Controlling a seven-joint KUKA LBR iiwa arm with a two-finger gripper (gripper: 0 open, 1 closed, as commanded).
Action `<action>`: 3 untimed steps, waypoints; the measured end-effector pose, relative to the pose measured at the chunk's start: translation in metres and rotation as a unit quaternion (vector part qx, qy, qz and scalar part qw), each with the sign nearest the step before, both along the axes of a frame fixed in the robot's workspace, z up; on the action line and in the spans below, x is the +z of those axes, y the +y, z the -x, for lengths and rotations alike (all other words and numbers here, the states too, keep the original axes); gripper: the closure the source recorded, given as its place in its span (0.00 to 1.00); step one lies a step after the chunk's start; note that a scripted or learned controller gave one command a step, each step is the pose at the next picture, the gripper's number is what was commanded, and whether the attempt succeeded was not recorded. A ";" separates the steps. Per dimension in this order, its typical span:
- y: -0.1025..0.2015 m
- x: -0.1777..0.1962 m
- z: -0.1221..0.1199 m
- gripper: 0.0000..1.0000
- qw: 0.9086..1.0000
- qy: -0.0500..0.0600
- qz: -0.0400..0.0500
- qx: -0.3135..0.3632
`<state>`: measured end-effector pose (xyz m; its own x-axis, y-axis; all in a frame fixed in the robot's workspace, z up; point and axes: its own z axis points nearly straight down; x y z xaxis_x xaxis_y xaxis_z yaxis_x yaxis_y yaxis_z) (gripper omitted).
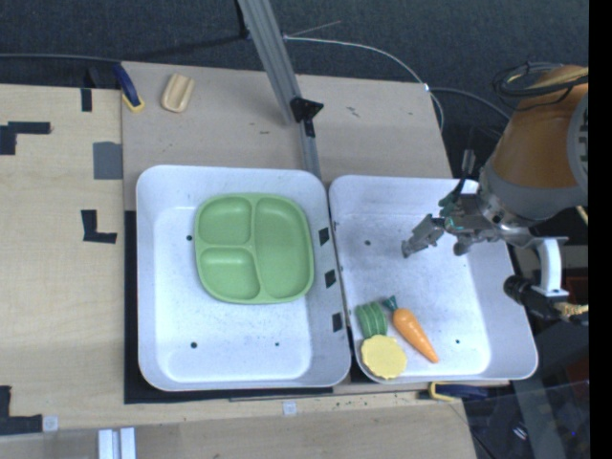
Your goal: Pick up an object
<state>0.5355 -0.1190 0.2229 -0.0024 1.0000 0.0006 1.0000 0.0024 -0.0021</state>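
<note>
In the right bin point(497, 352), near its front edge, lie three toy foods close together: an orange carrot point(416, 335), a green ridged piece point(371, 319) and a yellow round piece point(383, 357). My gripper point(439, 245) hangs over the middle of the right bin, above and behind these toys. Its two dark fingers point(417, 241) are spread apart, open, with nothing between them. The arm's orange band point(535, 142) comes in from the right.
The left bin point(158, 342) bears a green divided plate point(254, 248). A grey pole point(273, 46) slants down to the bins' shared back corner. A tan block point(177, 93) and a blue-yellow item point(128, 88) lie on the bench behind.
</note>
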 end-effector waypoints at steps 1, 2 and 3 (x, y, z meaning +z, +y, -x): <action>0.000 0.000 0.000 0.00 1.000 0.000 0.000 0.000; -0.008 -0.058 0.006 0.00 1.000 0.003 0.000 -0.001; -0.006 -0.123 0.006 0.00 1.000 0.003 0.000 -0.001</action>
<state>0.5297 -0.1253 0.0998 -0.0011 1.0000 0.0010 1.0000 0.0011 -0.0087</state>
